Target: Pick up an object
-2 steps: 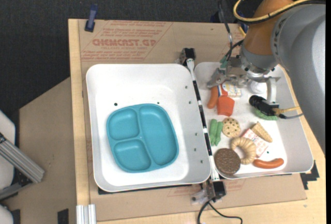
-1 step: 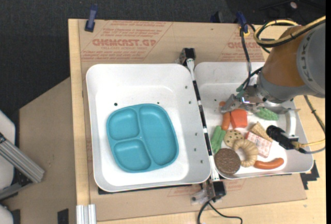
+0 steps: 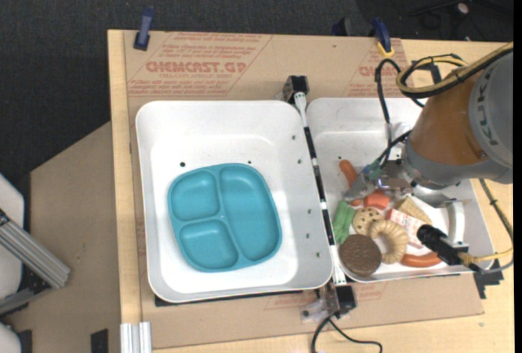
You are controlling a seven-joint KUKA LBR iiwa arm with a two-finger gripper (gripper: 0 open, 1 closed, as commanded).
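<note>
Orange carrot (image 3: pixel 376 200) lies in the right bin (image 3: pixel 351 119), among play food. The tool (image 3: pixel 371 182) hovers just above it; grip state cannot be told. Step: approach. Next: descend squarely and close.

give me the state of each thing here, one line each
teal divided plate: flat in the left bin, compartments bare
right bin: toy food piled at its near end
brown round piece: lying in the near corner
gripper: low over the pile
</note>
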